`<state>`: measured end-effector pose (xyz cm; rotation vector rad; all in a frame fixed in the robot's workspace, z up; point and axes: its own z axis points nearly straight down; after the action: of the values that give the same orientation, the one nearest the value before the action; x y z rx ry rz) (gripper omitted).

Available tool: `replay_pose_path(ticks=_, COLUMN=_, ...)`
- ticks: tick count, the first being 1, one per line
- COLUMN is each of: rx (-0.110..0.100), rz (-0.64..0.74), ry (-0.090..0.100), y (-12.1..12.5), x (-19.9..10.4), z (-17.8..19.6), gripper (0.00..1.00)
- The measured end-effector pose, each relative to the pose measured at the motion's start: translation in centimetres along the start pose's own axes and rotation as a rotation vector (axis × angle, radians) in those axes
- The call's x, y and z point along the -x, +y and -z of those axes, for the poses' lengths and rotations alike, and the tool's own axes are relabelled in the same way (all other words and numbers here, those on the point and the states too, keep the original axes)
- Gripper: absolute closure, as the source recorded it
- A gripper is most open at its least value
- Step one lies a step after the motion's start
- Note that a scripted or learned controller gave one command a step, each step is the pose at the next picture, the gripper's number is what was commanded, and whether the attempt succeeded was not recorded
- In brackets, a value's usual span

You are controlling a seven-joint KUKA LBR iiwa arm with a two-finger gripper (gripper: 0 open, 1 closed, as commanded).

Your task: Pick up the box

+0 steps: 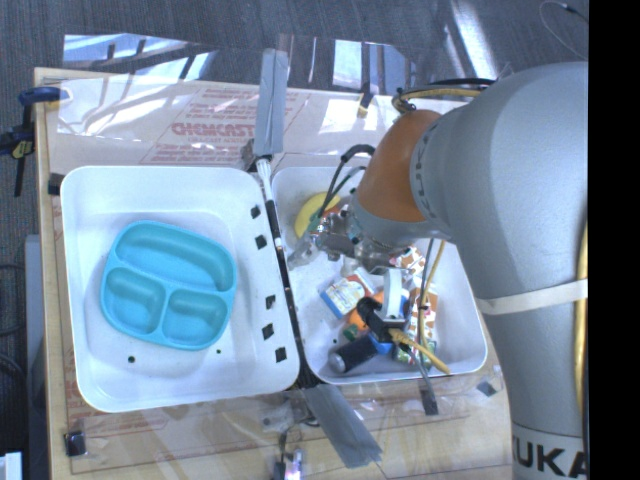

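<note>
In the right white plastic bin (pixel 462 298): grey arm with orange band reaching down, two-finger gripper (pixel 345 236) low over the clutter, its grip impossible to judge from here.

Just near of the gripper, on the bin floor, a small blue-and-white printed cardboard box (pixel 342 294), lying flat and tilted, apart from the gripper. Near and right of it, a jumble: black cylindrical object (pixel 353 354), orange-and-white packets (pixel 420 313). Far left of the gripper, a yellow rounded item (pixel 309 214), partly hidden. In the left white bin (pixel 80 218), a light blue three-compartment plastic tray (pixel 168 285), well apart from all this.
</note>
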<state>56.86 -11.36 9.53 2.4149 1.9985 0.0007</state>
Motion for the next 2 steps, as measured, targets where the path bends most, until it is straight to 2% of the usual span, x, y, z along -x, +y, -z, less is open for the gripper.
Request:
replay_pose_path(ticks=1, rx=-0.009, rz=-0.025, ry=0.005, y=5.2, x=0.8, z=-0.4, gripper=0.00)
replay_pose_path(ticks=2, rx=-0.011, rz=-0.030, ry=0.004, y=-0.2, x=4.1, z=-0.5, gripper=0.00)
